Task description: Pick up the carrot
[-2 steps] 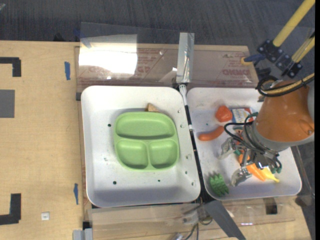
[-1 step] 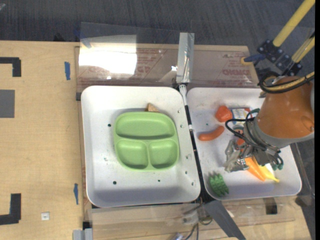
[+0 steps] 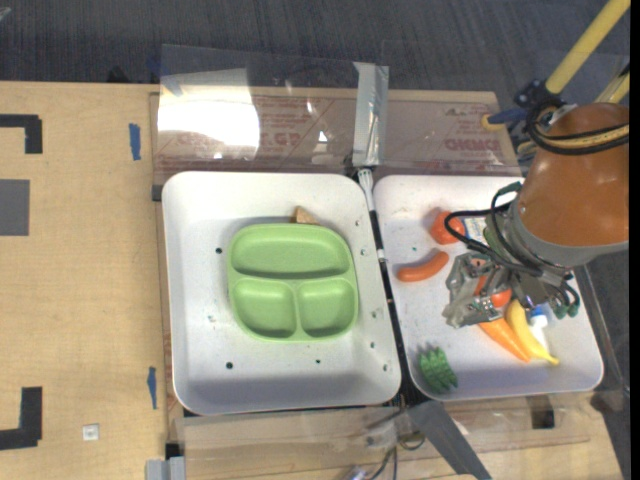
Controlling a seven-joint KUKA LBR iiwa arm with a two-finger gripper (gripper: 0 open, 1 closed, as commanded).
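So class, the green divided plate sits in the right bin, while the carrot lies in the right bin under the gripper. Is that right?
Not quite. The camera view shows the green divided plate in the left bin, not the right. The carrot does lie in the right bin under the gripper.

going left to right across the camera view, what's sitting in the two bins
green divided plate → orange sausage-shaped piece → green spiky toy → gripper → carrot
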